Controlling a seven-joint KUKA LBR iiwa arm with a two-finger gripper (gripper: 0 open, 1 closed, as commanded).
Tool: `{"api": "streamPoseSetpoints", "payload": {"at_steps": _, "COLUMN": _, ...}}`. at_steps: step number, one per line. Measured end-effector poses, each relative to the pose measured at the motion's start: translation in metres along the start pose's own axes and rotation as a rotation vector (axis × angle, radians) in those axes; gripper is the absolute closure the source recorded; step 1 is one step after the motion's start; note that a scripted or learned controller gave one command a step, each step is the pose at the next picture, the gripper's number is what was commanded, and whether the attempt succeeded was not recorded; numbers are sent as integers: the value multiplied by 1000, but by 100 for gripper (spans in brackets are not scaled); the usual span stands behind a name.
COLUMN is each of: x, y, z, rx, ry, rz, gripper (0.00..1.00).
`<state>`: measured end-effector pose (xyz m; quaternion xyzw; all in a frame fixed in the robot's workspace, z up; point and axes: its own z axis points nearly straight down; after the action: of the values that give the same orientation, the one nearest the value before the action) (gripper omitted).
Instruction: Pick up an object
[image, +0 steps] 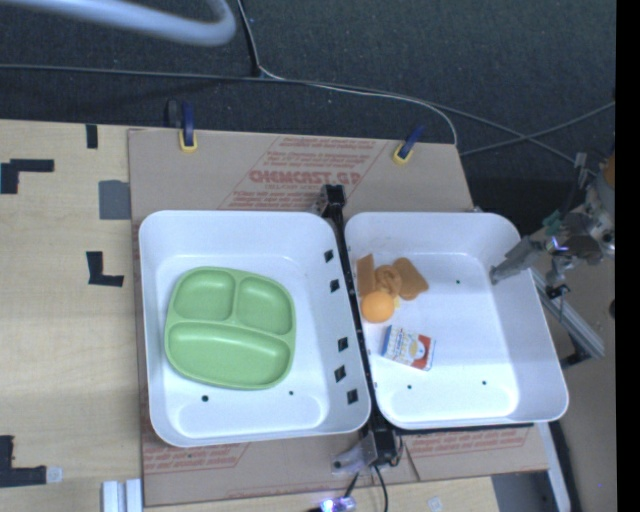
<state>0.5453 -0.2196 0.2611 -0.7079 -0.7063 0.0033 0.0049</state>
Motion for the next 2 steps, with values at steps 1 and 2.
{"api": "streamPoseSetpoints", "payload": {"at_steps": 1, "x": 0, "y": 2, "z": -6, "rx": -10, "ry": -3, "rz": -3, "gripper": 0}}
{"api": "streamPoseSetpoints", "payload": {"at_steps": 2, "x": -1, "y": 2, "z": 59, "rx": -4, "ry": -1, "rz": -2, "gripper": 0}}
